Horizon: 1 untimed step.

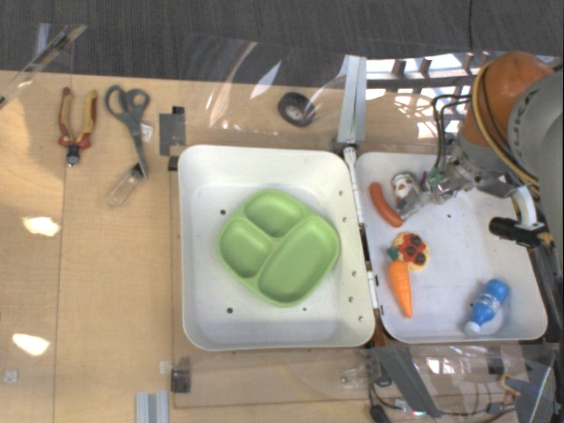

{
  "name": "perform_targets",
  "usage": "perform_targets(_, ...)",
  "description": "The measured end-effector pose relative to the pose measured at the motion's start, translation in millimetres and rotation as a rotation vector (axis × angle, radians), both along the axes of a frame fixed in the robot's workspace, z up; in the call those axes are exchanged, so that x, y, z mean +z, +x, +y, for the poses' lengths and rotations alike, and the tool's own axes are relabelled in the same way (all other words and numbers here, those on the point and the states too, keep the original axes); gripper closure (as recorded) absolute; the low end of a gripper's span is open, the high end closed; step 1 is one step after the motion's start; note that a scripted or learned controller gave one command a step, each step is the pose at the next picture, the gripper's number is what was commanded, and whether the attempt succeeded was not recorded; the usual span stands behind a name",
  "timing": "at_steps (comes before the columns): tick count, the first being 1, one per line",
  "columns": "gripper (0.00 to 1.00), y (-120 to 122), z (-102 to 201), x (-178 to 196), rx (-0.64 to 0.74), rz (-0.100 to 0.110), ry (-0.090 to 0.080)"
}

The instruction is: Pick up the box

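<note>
My gripper [411,196] hangs low over the far left part of the right bin [463,245], with the arm coming in from the right. A small pale item [403,183] sits right at the gripper's tip; it is too small to tell what it is or whether it is held. A red sausage [384,204] lies just left of the gripper, close to the bin's left wall.
In the right bin lie a toy pizza slice [410,249], a carrot [401,289] and a blue bottle [487,305]. The left bin [203,324] holds a green divided plate [279,246]. Scissors [132,122], pliers [75,122] and a tape roll [297,108] lie on the bench.
</note>
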<state>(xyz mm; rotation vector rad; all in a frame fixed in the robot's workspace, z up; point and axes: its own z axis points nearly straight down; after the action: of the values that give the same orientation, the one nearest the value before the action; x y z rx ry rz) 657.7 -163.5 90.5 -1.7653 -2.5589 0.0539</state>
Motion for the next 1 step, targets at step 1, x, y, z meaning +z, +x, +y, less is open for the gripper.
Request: perform_targets(1, 0.0, 6.1, 41.6, -2.1, -0.097, -0.02, 0.008)
